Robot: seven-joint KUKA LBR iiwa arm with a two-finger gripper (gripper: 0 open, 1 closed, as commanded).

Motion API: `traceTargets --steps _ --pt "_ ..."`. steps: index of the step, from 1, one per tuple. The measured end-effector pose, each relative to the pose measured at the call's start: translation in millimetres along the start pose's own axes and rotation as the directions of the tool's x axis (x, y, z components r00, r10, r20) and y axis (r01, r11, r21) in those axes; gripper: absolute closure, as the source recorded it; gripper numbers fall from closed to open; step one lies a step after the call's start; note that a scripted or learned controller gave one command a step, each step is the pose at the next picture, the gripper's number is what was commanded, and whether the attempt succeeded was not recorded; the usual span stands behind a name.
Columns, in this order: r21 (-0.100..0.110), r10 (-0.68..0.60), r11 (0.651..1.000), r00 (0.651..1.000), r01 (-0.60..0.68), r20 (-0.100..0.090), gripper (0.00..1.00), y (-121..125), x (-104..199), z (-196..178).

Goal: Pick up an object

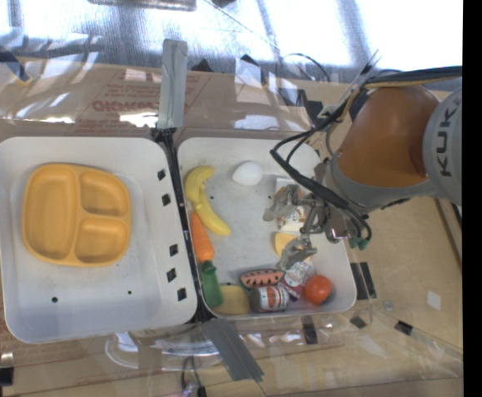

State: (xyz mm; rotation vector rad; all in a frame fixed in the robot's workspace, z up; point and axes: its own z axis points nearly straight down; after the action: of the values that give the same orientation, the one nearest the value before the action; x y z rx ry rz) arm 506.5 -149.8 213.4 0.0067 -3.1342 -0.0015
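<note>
Big and orange, the arm reaches over the right bin. Its gripper hangs low above a yellow cheese piece; I cannot tell its grip. Nearby lie a banana, an egg, a carrot, a can and a tomato. A yellow tray sits in the left bin.

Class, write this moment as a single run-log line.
task: pick up an object | end effector: over right bin, above cheese wedge | grasp: none visible | left bin: yellow tray
</note>
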Motion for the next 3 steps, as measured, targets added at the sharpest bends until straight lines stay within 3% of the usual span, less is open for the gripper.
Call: traceTargets --steps 1,2,3 --pt "0.0 -0.17 0.985 0.985 0.17 0.004 0.0 -61 14 -2" --pt "0.003 -0.196 0.981 0.98 0.196 0.009 0.0 -60 -28 111" --pt "0.011 -0.503 0.864 0.864 0.503 0.013 0.0 -40 2 118"
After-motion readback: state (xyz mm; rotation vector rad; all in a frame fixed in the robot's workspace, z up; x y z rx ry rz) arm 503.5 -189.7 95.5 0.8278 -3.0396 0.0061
